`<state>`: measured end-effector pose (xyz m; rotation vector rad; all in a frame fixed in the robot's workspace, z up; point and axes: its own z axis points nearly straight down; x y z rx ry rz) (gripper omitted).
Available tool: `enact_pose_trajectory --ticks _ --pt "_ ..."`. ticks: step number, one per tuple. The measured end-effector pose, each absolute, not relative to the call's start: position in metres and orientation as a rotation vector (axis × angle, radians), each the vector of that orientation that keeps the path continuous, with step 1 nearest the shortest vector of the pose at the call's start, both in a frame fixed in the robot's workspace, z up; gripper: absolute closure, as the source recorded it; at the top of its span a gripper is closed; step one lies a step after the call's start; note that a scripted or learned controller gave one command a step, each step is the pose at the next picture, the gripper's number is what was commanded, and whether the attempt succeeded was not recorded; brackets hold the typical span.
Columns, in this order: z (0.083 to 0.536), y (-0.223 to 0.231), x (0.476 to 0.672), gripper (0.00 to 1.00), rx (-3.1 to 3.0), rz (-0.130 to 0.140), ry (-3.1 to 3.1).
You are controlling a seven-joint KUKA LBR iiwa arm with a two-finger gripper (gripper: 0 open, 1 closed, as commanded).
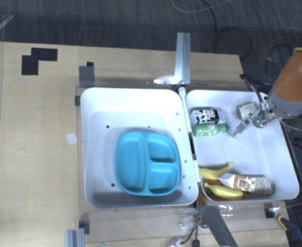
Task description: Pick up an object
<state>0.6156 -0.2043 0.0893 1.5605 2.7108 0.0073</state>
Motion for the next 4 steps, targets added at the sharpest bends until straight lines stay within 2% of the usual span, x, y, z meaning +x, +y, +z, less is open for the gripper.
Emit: enact_pose_trajectory --ticks 1,2,3,4 --pt "0.09 -0.208 0.667 0.0 1.39 -0.009 2.832" --pt "0.101 -0.195 0.664 0.0 1.217 -0.003 2.895" --pt "0.116 -0.194 0.668 1.0 1.208 0.003 2.882" --pt "0.188 -0.172 0.648 1.0 1.23 0.005 2.877"
